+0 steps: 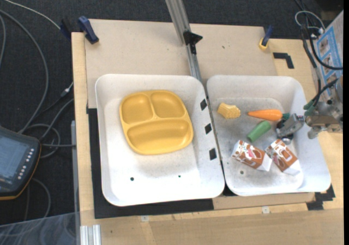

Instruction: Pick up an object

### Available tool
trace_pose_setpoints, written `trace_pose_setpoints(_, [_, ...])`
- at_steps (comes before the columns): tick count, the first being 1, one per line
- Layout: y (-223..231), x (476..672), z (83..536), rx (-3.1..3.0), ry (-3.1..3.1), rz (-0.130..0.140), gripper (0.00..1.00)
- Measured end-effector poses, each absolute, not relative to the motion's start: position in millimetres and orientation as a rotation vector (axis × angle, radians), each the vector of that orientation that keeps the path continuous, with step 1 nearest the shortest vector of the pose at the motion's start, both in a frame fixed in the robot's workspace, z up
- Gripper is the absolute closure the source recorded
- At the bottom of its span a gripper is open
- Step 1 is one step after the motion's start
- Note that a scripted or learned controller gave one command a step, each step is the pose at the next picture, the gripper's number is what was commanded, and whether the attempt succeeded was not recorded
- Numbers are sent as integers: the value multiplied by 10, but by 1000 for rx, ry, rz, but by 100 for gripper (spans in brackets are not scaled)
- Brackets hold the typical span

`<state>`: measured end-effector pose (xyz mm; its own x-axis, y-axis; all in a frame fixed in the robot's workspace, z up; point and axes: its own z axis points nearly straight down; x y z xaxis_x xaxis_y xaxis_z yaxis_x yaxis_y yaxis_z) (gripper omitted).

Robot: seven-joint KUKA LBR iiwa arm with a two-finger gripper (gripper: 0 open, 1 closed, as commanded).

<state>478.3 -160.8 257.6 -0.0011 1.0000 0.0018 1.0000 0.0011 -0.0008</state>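
Over the right bin (305, 94) my end effector (287, 125) sits low, its fingers too dark and small to read. Beside it, the carrot (265, 114) lies lengthwise, tip pointing left; a green cylinder (259, 130) slants below.

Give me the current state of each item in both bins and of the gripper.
Yellow divided plate: upright in the left bin, nothing in its compartments.
Carrot: lying flat in the right bin.
Green cylinder: lying on its side, angled.
Yellow chunk: resting loose.
Left carton: tipped over.
Right carton: tipped over.
Gripper: low over the right bin beside the carrot's tip, holding nothing visible.
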Motion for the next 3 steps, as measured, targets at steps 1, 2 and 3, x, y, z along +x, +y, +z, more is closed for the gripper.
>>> trace_pose_setpoints(1, [-1608,4783,2576,-2219,-2222,-1,0])
trace_pose_setpoints(2, [-1548,4801,1960,-2215,-2216,4,0])
trace_pose_setpoints(3, [-1574,4771,1330,-2216,-2215,5,0])
